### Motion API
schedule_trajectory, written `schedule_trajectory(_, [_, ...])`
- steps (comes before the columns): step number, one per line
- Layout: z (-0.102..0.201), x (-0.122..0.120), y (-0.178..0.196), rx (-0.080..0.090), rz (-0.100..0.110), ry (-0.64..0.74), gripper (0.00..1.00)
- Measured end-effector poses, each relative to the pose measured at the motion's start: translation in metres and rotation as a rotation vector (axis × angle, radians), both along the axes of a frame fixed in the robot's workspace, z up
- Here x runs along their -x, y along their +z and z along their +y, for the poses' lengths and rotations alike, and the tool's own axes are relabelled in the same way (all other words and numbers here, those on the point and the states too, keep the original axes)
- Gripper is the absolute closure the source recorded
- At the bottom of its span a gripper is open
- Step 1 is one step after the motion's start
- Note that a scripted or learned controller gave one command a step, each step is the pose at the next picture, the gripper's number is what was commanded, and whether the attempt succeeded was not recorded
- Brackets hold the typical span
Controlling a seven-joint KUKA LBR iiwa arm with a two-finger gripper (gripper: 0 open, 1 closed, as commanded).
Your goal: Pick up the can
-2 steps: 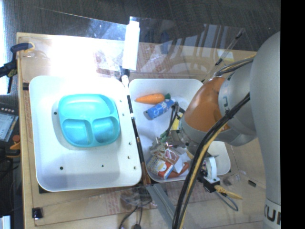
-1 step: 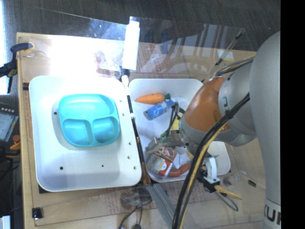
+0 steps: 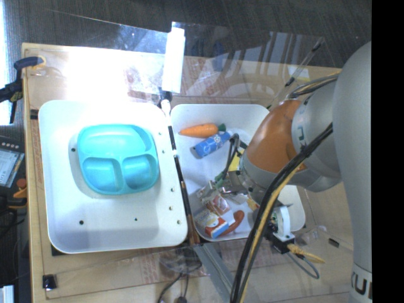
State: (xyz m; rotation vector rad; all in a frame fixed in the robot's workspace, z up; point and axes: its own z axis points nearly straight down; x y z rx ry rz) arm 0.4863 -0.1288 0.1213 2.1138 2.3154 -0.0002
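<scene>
The can [image 3: 210,144] is blue and lies on its side in the upper part of the right bin [image 3: 252,113]. It rests just below an orange carrot [image 3: 199,130]. My gripper [image 3: 221,187] hangs low over the middle of the right bin, below and slightly right of the can and apart from it. The grey arm with its orange band [image 3: 274,147] covers the right half of that bin and hides what lies beneath.
A turquoise divided plate [image 3: 118,158] lies in the left bin [image 3: 57,219]. Under the gripper sit a red and white packet [image 3: 214,223] and a red sausage-shaped toy [image 3: 236,219]. Black and yellow cables [image 3: 262,232] hang from the arm across the bin's lower right corner.
</scene>
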Motion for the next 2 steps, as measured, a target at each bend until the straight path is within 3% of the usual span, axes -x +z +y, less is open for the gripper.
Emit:
schedule_trajectory(1, [0.038,0.010,0.166,-0.005,0.009,-0.126,1.00])
schedule_trajectory(2, [0.097,-0.046,0.203,-0.004,0.008,-0.123,1.00])
